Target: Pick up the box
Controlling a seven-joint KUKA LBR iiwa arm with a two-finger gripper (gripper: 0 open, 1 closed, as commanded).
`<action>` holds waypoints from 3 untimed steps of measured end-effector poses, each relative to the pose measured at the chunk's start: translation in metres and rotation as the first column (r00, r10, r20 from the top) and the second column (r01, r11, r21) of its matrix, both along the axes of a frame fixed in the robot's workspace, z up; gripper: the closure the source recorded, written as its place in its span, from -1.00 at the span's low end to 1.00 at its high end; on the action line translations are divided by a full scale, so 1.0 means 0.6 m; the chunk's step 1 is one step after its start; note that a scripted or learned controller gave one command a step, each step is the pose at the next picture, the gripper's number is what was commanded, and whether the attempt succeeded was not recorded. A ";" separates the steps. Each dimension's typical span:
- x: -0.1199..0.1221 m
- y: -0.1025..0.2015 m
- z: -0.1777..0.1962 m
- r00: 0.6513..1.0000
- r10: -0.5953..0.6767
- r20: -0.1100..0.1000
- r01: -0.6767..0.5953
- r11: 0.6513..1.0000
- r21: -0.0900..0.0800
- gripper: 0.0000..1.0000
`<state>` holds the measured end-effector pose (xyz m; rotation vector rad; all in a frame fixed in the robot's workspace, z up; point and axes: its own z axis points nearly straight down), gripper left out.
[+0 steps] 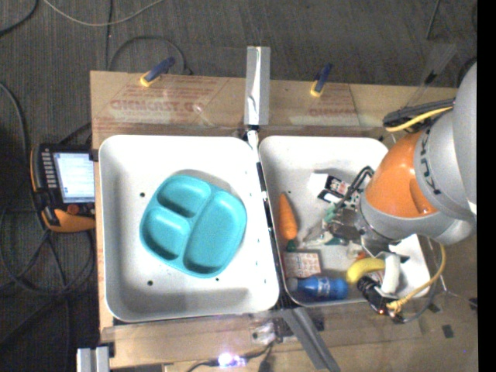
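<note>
A small flat box (302,264) with a reddish printed face lies near the front left of the right bin (273,208), just above a blue bottle (322,288). My gripper (342,218) reaches down into the middle of that bin, a little up and to the right of the box, over a tangle of small green and dark items (332,232). The orange band and grey body of the arm (411,184) cover the bin's right half and hide what lies under them. I see nothing clearly held.
An orange carrot (287,215) lies along the right bin's left wall. A yellow banana (364,270) sits beside the blue bottle. A white card with a dark label (331,184) lies at the back. The left bin (124,169) holds a teal divided plate (194,223).
</note>
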<state>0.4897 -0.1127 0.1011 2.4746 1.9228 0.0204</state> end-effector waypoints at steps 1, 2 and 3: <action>-0.004 0.018 -0.016 1.000 -0.016 0.001 0.016 1.000 -0.012 -1.00; -0.001 0.021 0.000 1.000 -0.015 0.001 0.015 1.000 -0.007 1.00; -0.002 0.021 -0.001 1.000 -0.015 0.001 0.015 1.000 -0.007 -1.00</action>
